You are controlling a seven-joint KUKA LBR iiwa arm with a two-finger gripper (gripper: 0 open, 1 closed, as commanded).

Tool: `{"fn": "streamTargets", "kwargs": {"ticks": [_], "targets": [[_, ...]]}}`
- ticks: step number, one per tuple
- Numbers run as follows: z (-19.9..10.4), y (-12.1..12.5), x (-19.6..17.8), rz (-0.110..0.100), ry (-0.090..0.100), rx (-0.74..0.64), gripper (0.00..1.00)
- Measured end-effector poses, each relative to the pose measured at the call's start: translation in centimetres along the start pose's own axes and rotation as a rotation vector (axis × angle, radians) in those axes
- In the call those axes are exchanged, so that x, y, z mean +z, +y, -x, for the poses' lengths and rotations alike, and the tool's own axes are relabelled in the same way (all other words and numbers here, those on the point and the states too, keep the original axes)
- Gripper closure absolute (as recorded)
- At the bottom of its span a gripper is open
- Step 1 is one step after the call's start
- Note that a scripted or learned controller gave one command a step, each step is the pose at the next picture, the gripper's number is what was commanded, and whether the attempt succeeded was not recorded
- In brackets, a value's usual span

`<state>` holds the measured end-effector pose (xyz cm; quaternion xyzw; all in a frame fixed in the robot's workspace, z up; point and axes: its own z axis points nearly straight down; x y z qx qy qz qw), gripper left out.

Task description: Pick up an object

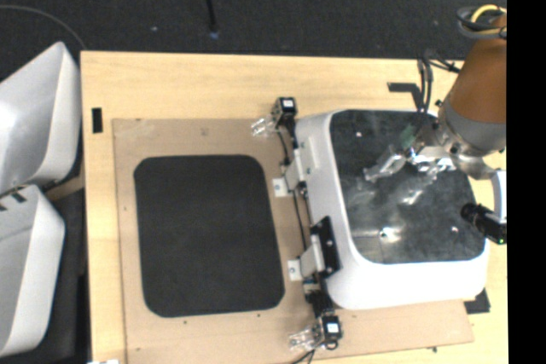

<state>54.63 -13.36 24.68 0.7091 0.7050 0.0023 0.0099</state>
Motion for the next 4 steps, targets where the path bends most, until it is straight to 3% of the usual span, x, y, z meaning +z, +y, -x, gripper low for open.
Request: {"fn": "streamTargets", "kwargs": {"ticks": [2, 3, 4], "targets": [[0.1, 0.4, 0.0, 0.012, 0.003, -0.005, 0.00], [0.0, 0.9, -1.8, 0.031, 0.005, -0.006, 1.00], [0.3, 1.5, -0.6, 0.007, 0.004, -0.008, 1.00]]}}
